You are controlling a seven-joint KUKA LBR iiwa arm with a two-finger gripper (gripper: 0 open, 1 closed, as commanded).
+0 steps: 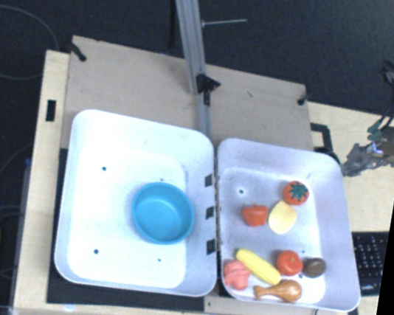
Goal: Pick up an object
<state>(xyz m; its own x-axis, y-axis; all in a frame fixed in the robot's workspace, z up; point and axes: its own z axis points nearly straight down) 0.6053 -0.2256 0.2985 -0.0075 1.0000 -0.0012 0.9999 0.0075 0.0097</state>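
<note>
The tool (361, 159) hangs at the top right corner of the right bin (272, 158), just past its rim, and it is too small and blurry here to tell what state it is in. Nothing can be seen in it. All the things to pick from lie below and to the left of the tool, inside that right bin. Closest to the tool is a little red tomato (296, 193) with a green top. Just under that is a pale yellow lemon (282, 218), touching a red piece of play food (255, 215) on its left. Farther down from the tool are a second red round thing (288, 263) with a small brown ball (313, 267) beside it, a yellow banana (258, 266), a pink lump (237, 273) and a brown chicken leg (279, 290) near the bottom rim. These look like toy foods, so I think they are light and hard, and smooth enough to slip. The round ones may roll away if they are pushed. The tomato sits alone with room around it, so it looks like the easiest pick; I would pinch it across its middle. The left bin (110, 138), far from the tool, has a blue bowl (163, 213) in it. Both bins sit on the table (266, 101).
</note>
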